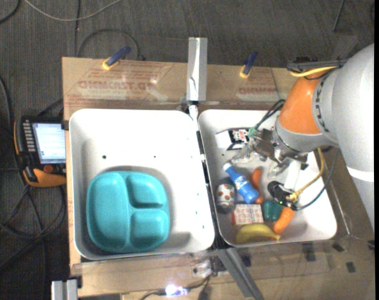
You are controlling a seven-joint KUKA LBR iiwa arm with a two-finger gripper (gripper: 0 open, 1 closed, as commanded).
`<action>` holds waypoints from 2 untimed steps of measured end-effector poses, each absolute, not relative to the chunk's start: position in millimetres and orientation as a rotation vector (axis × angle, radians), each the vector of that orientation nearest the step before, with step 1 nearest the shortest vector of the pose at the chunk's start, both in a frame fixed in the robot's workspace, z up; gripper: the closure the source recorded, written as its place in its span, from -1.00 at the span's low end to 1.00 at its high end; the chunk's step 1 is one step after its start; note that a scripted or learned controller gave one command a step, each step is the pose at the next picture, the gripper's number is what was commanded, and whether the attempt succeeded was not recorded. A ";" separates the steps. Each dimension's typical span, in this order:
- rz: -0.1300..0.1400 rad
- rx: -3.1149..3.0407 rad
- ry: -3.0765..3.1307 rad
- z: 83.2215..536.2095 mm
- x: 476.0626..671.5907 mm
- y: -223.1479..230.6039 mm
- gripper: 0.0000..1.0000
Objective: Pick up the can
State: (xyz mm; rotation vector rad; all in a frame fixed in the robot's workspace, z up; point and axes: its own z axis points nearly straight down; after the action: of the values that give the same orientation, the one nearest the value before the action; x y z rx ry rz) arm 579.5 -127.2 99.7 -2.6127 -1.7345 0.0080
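The can [225, 195] is small and silver-brown with red spots. It lies against the left wall of the right bin [327, 230], beside a blue bottle [242, 186]. My gripper [259, 150] hangs below the arm's orange band over the upper middle of that bin. It is up and to the right of the can, apart from it, with the bottle between them. The wrist hides the gripper's tip.
Around the can lie a red-and-white box [247, 214], a banana [257, 233], a teal and orange toy [276, 214], a small orange piece [257, 179] and a black-and-white item [239, 135]. The left bin [83, 130] holds a teal divided plate [128, 210].
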 end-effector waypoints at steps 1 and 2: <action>0.062 -2.649 -1.632 87.4 632.0 -120.4 -1.00; 0.012 -2.719 -1.572 182.9 650.3 -197.4 -1.00</action>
State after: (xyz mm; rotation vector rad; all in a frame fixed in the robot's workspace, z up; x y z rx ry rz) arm 650.3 -197.4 182.9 -2.7186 -1.5723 0.0122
